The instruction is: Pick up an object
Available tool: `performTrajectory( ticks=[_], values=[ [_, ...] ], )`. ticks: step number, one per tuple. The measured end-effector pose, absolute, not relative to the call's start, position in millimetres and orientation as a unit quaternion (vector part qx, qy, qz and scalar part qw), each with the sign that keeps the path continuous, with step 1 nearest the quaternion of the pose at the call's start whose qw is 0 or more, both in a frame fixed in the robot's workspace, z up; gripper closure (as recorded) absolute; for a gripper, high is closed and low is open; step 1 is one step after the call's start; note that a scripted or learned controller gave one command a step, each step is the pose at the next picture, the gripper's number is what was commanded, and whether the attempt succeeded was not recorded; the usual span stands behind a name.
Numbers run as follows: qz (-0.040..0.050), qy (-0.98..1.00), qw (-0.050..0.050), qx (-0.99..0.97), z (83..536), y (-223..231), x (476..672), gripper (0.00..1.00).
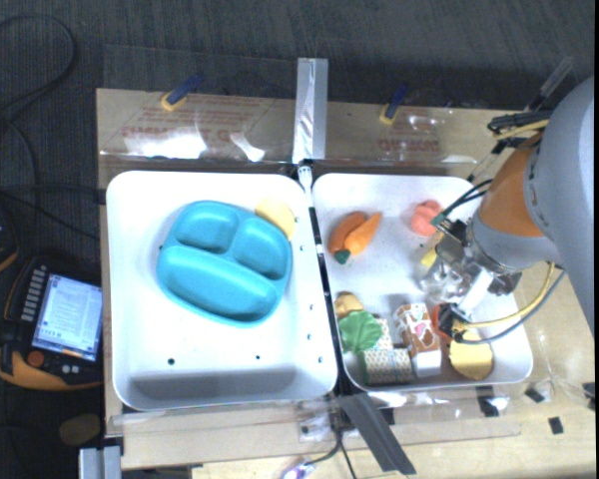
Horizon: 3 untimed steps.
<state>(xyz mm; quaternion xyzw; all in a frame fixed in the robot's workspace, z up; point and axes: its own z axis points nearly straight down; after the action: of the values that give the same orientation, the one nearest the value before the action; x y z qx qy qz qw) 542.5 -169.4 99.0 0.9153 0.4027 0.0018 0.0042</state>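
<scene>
Two white bins: left bin [130, 297] holds one blue divided plate [225, 259]; right bin [379, 193] one toy carrot [351, 234], far-left floor open. End effector [449, 272] grip state indeterminable.

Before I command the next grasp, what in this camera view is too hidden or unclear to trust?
- Gripper: blurred against the right bin; whether it holds anything is unreadable.
- Red item: mostly hidden under the gripper.
- Yellow piece: partly hidden behind the blue tray.
- Arm: cut off by the edge.
</scene>
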Motion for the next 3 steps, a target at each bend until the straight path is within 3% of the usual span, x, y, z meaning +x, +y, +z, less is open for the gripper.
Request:
performTrajectory(
  ticks=[1,2,3],
  values=[
    [-0.0028,0.273,0.000,0.962,188,-143,528.4,1.00],
    [-0.0036,0.105,0.000,0.994,187,-147,483.1,1.00],
    [-0.0036,0.105,0.000,0.994,182,-70,482.6,1.00]
  ],
)
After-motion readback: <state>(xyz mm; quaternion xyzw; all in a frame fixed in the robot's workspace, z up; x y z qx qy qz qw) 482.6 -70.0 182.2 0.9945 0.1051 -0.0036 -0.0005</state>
